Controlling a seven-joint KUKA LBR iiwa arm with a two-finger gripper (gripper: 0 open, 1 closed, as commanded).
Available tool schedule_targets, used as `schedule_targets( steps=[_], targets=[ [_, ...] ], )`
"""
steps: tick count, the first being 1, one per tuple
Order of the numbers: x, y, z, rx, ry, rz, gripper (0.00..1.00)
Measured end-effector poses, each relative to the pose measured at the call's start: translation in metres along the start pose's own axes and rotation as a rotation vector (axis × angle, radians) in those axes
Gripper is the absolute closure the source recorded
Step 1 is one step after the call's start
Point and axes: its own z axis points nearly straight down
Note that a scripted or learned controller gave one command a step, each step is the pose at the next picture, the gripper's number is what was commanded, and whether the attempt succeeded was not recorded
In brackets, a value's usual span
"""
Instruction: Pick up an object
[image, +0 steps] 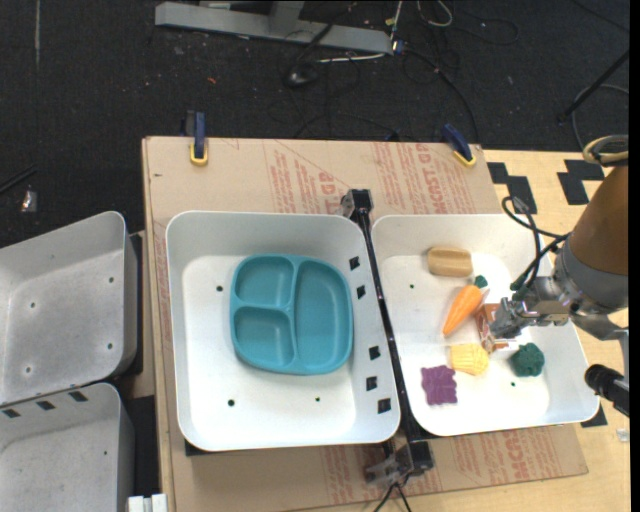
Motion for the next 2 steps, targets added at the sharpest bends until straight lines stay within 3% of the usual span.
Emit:
schedule_targets(
  steps=[1, 2],
  targets=[
    [0.000, 0.001, -0.027, 0.000, 0.000, 0.000, 1.00],
    [0.051, 0.020, -0.035, 0.003, 0.002, -0.004, 1.00]
  ],
)
